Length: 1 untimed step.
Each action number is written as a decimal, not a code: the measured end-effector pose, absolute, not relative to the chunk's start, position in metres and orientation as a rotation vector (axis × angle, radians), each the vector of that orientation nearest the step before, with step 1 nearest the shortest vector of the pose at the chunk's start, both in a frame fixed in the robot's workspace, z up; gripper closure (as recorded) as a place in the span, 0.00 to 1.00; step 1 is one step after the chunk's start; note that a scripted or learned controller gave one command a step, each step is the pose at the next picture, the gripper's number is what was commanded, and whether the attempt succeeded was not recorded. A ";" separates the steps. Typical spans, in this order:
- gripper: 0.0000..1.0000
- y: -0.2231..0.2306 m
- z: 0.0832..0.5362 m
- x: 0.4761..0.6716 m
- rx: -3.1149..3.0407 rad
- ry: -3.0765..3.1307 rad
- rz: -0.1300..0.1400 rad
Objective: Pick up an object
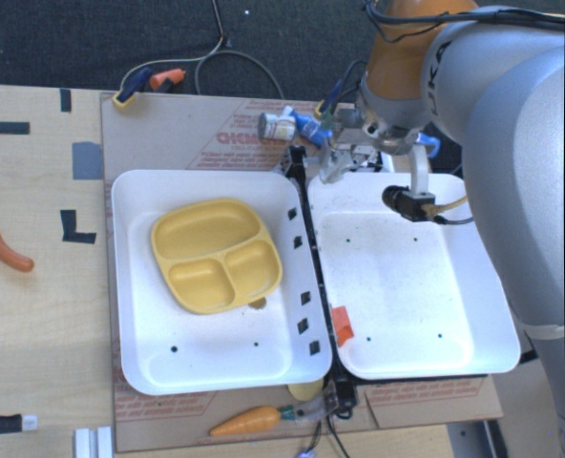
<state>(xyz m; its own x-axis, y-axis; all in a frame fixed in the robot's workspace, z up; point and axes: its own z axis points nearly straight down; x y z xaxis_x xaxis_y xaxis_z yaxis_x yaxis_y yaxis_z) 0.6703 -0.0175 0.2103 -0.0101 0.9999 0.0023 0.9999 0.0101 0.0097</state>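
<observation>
Overhead, the grey arm point(492, 74) reaches in from the right, orange band uppermost, with the gripper point(345, 165) at the far left corner of the right bin point(473, 342); its finger state cannot be told. A yellow divided plate point(216, 254) lies flat in the left bin point(135, 351), well apart from the gripper.

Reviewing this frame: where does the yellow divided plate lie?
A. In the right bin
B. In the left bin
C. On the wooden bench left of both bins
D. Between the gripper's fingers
B: the yellow divided plate lies flat on the floor of the left bin, while the gripper is over the far edge of the right bin, apart from the plate.
</observation>
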 end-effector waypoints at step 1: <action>1.00 0.037 0.183 0.668 2.217 2.230 -0.002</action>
